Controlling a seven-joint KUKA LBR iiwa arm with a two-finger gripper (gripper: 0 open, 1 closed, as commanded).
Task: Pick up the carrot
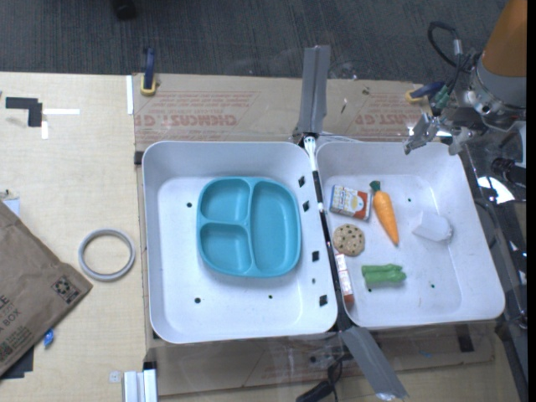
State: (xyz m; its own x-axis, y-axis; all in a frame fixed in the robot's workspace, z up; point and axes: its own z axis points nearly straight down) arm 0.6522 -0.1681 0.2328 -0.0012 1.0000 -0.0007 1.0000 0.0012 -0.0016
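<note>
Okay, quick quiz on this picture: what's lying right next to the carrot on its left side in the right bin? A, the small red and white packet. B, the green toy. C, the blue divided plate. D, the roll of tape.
A: the small red and white packet lies just left of the carrot in the right bin, above the cookie.

carrot [384, 213] top clear, carton [348, 201] prob. crowds left

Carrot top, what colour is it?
Green, on the orange carrot lying in the right bin, seen in the camera view.
</note>
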